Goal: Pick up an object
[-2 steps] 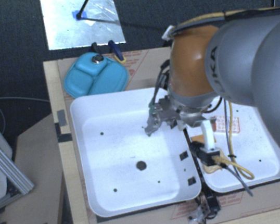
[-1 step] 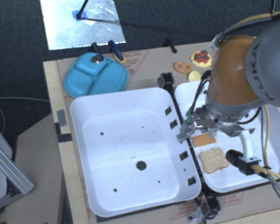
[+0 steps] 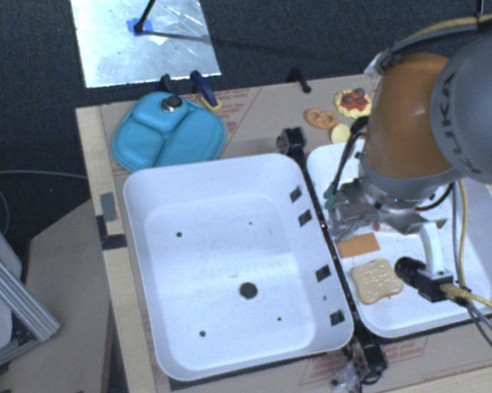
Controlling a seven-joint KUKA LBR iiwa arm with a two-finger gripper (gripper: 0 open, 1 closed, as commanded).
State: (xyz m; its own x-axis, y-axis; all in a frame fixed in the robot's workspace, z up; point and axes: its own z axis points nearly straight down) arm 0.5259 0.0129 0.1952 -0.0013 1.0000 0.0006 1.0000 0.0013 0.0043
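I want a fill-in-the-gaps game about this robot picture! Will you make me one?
1. The toast lies in the bin on the ______ side of the picture.
2. The orange square sits just ______ the toast in the picture.
3. The lunch tray behind the bins is coloured ______.
4. The band on the robot arm is coloured ______.

Missing words: right; above; blue; orange
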